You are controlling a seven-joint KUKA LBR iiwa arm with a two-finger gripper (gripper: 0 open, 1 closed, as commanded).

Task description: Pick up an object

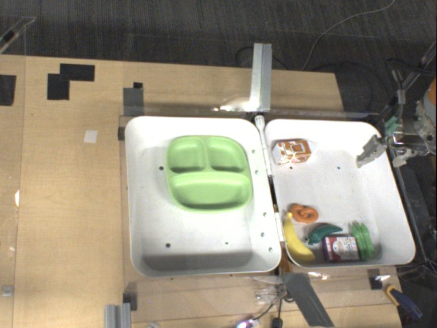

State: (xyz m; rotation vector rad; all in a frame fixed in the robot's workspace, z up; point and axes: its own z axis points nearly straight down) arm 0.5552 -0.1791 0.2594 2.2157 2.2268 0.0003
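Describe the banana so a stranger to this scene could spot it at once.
Start at the right-hand white bin and go to its near left corner, where several small items cluster. The banana lies along the bin's left wall, just below an orange pretzel-like piece. It is the one plain yellow, curved item there.

Single fixed camera above table [61, 183], looking down at slant. Moderate distance: both white bins fully in frame, left bin [147, 203] farther from gripper [372, 152], dark floor beyond.
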